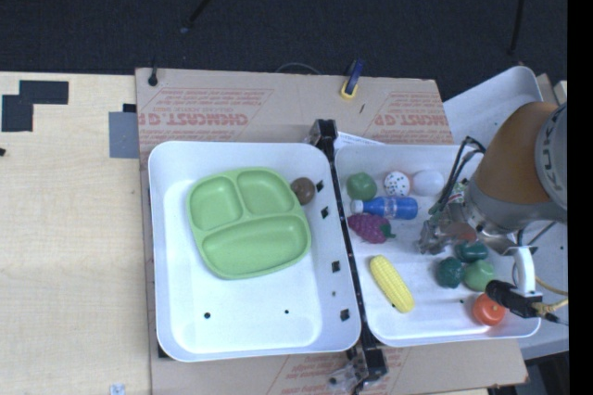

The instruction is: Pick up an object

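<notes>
You are lowering the gripper (432, 238), its state unclear, at right-centre; try centring it over the purple grapes (369, 227) beside it.

A divided plate (248, 222) lies in the left bin (176, 291), with toy corn (392, 283) in the right bin (426, 324) beside it.

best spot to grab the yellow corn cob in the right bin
Grip the yellow plastic corn cob across its middle, coming straight down from above. It lies flat and slanted on the right white bin floor with bare space along both long sides, so the fingers should close across its narrow width.
</notes>
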### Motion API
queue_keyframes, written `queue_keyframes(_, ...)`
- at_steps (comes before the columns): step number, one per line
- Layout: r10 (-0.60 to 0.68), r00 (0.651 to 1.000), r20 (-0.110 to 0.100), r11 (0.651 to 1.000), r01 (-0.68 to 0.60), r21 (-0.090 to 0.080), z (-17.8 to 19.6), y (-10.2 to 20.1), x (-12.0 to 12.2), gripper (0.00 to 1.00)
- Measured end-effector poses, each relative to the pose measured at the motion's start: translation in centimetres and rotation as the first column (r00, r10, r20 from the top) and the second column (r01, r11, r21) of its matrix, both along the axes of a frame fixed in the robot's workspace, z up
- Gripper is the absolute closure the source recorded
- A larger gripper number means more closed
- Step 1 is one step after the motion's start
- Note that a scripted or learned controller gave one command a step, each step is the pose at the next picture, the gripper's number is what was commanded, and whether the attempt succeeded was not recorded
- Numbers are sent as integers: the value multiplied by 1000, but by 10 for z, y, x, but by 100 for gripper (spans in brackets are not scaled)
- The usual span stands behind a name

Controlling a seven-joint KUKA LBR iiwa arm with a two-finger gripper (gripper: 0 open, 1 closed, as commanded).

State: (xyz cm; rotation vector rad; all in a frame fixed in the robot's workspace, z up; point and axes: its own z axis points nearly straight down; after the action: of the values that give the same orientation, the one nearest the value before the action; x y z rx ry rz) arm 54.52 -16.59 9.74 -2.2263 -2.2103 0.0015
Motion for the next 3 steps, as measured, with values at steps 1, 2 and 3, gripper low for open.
queue_keyframes(1,5,1000,5,1000,-5,-3,42,-2,3,100)
queue_keyframes(2,7,1000,5,1000,-7,-3,84,-3,2,100)
queue_keyframes(3,8,1000,7,1000,-8,-3,133,-4,3,100)
